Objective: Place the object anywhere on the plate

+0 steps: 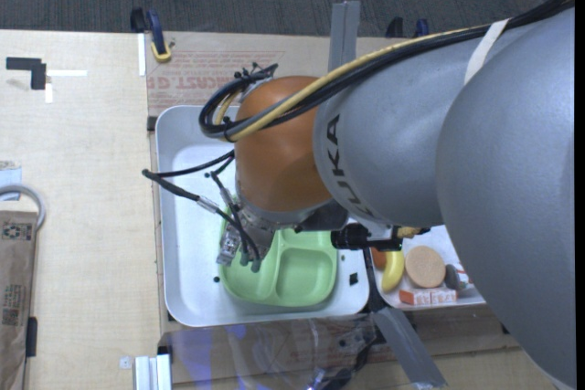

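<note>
We count one rounded-square light green plastic plate in the left white bin, one gripper above its edge, grip state impossible to tell, one yellow banana, one tan disc.

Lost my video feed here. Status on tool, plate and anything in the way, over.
Tool low over the green plate in the left bin. No object seen in it. Banana and round tan piece in the right bin. Arm covers much of the plate.

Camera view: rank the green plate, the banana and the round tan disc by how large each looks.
1. green plate, clearly largest, though the arm covers part of it.
2. and 3. round tan disc and banana: alike; the banana is partly hidden, so unranked.
</note>
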Tool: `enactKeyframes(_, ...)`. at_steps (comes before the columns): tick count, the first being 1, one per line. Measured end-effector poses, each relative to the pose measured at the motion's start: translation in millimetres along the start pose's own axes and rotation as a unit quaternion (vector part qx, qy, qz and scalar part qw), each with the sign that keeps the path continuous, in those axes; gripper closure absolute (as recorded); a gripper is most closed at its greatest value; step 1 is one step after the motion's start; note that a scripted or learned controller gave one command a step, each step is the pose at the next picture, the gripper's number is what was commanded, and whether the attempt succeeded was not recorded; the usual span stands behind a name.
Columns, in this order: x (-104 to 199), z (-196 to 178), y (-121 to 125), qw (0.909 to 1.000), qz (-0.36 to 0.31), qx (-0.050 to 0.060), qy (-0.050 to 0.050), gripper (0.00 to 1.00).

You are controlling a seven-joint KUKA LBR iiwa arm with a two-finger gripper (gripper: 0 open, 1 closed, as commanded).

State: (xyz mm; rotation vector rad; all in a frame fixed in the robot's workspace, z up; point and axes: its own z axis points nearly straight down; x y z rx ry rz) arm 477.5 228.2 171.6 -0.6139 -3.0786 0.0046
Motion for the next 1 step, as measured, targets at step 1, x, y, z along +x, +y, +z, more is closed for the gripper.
enactKeyframes(1, -0.1, 0.0, 0.0, 1.0, 0.0, 0.0, 0.0, 0.0)
